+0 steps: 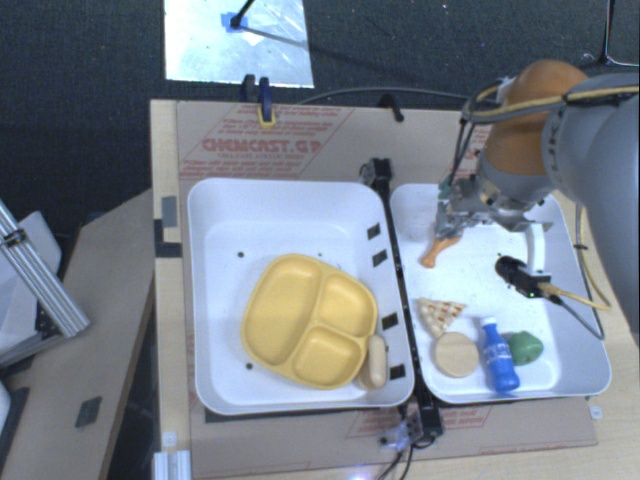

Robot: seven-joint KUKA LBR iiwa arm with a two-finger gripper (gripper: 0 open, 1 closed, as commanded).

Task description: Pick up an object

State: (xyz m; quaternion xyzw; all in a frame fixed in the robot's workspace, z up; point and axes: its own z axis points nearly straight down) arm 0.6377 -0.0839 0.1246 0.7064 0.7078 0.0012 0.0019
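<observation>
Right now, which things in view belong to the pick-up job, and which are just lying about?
Likely in the job:
gripper
orange piece right at its tip, in the right bin

Lying about:
wedge-shaped slice, tan disc, blue bottle and green lump, same bin
yellow divided plate and beige roll, in the left bin
</observation>
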